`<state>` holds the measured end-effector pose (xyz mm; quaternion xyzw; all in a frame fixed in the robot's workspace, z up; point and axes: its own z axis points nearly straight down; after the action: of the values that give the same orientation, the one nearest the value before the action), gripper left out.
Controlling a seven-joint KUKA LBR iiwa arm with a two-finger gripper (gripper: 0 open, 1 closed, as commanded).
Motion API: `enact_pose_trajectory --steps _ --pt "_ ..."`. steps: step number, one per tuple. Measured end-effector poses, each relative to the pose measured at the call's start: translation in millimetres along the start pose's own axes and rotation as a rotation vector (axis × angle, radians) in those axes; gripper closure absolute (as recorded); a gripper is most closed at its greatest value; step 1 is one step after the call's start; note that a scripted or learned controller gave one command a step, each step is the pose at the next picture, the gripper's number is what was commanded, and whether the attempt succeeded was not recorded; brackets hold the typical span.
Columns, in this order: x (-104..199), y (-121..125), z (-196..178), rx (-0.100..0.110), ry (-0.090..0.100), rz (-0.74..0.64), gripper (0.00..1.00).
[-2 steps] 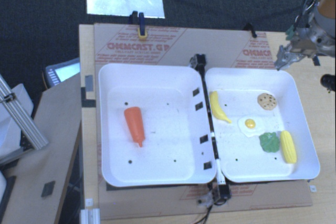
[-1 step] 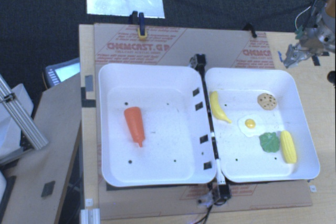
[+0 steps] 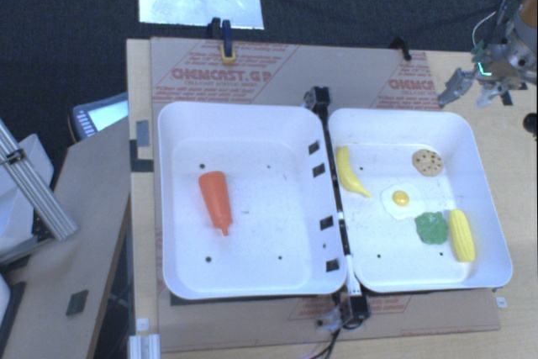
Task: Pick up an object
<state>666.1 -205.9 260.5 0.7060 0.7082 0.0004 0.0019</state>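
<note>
Your gripper (image 3: 475, 87) sits beyond the right bin (image 3: 471, 130), partly cut off; its fingers look spread apart, holding nothing.

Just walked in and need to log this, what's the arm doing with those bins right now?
Nothing is picked yet. The gripper hangs above the bench beyond the right bin's far corner, holding nothing. That bin holds a banana, cookie, fried egg, green piece and corn. A carrot lies in the left bin.
</note>
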Motion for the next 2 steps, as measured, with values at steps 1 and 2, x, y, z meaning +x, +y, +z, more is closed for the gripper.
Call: enact_pose_trajectory --steps 1,2 --pt "52.3 -41.1 2.2 0.003 0.003 -0.004 0.00" --pt "49.5 -39.0 -9.4 -0.003 0.001 -0.004 1.00"
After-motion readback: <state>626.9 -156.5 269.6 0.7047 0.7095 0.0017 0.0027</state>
